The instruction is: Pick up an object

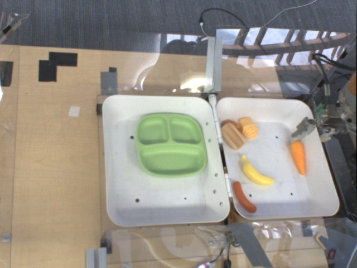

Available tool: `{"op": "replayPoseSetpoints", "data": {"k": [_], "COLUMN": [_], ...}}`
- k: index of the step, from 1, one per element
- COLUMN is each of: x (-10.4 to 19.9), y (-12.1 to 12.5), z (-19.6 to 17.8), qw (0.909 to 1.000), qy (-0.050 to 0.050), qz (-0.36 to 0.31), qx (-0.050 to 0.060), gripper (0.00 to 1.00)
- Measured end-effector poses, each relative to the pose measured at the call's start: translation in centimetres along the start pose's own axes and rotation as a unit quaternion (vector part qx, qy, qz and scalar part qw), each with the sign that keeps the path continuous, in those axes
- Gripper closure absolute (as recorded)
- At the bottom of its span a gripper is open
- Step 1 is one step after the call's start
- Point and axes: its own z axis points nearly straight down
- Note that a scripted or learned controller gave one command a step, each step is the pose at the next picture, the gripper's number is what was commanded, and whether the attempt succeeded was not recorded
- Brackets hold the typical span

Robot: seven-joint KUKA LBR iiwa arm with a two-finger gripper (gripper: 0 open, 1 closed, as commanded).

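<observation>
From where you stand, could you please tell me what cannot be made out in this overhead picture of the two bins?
- Two-finger gripper: small and blurred at the right bin's edge above the orange toy carrot; open or shut cannot be judged.
- Grey arm: cut off by the right edge of the camera view.
- Brown ridged toy food beside the yellow corn piece: too small to identify.
</observation>
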Motion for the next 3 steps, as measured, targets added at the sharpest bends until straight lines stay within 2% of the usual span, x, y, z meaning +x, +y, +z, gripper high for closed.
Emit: {"op": "replayPoseSetpoints", "data": {"k": [1, 2, 3], "x": [-0.7, -0.6, 6.4], "y": [1.0, 1.1, 6.3], "z": [12.3, 11.2, 0.9], "qw": [0.9999, 0.9999, 0.9995], "qy": [-0.001, -0.001, 0.0], "qz": [-0.016, -0.017, -0.031], "qx": [-0.001, -0.003, -0.002], "gripper": [0.0, 1.0, 1.0]}}
